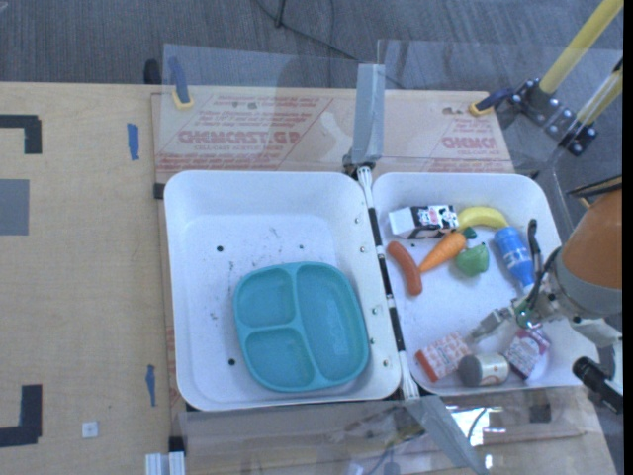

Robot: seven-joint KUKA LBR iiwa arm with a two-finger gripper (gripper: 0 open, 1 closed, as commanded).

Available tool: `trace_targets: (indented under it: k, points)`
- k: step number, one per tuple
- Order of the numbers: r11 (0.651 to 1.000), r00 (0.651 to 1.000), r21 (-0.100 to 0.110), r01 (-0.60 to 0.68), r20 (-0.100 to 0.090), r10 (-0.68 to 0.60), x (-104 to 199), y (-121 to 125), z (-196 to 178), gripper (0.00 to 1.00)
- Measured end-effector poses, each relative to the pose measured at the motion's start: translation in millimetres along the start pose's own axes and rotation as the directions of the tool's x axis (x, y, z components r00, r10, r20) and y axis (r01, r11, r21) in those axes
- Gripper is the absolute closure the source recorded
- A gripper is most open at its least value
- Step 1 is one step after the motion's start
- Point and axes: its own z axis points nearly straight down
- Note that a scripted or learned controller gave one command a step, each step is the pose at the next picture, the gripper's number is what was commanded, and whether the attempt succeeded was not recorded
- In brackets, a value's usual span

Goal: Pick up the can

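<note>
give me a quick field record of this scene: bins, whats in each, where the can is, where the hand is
left bin: teal divided plate
right bin: toy cow, banana, carrot, sausage, green fruit, blue bottle, red-and-white packet, pink pouch, can
can: on its side at the near edge, between packet and pouch
hand: low in the right bin, just above the can and pouch
can held: no
</note>
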Motion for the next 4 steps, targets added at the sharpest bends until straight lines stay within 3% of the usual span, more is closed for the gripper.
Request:
trace_targets:
  k: [1,2,3,4]
  points:
    - [0.988,0.988,-0.004,-0.155,0.000,0.155,50,79,0,0.00]
    - [0.970,0.970,0.002,-0.245,0.002,0.245,14,4,0,0.00]
    - [0.969,0.969,0.001,-0.245,0.001,0.245,14,4,0,0.00]
    - [0.947,0.947,0.000,-0.320,0.001,0.320,7,79,1,0.00]
